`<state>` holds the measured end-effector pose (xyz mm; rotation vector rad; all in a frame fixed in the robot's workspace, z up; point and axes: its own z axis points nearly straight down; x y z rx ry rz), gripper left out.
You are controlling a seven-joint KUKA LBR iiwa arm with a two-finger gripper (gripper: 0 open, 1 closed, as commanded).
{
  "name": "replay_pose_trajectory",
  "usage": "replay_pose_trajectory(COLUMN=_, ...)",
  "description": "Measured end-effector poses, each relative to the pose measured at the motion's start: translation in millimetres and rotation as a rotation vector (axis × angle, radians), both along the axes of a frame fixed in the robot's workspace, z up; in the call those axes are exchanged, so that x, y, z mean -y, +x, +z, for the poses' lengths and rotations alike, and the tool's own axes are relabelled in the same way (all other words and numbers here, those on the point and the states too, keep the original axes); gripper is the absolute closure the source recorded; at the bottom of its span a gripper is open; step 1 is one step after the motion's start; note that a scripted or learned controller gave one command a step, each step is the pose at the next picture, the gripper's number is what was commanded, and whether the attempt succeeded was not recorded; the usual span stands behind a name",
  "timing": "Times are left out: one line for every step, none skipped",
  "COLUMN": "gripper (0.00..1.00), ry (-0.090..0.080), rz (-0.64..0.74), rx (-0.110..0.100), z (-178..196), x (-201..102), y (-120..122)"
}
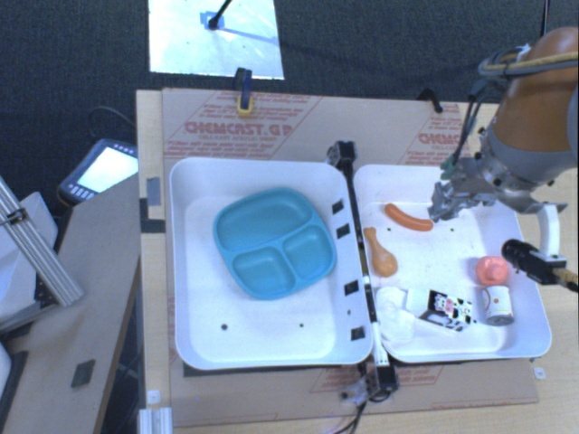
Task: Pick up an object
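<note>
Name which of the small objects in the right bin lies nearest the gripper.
The orange sausage, just left of the gripper; the others lie lower in the right bin.

two bins [190,242], one blue tray [274,241], one sausage [409,217]

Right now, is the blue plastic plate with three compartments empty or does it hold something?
Empty. The blue plastic plate in the left white bin shows bare compartments.
</note>
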<state>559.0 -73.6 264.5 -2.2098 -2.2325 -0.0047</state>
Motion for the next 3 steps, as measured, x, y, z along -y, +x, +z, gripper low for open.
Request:
replay_pose_trajectory(gripper=1.00, ry=0.000, rz=-0.001, rx=-0.001, z=-16, x=-48, y=-14)
replay_pose_trajectory(gripper=1.00, ry=0.001, rz=0.001, rx=0.000, z=-19, x=-110, y=-18)
replay_pose_trajectory(gripper=1.00, ry=0.001, rz=0.000, rx=-0.002, z=-34, x=-163, y=-34)
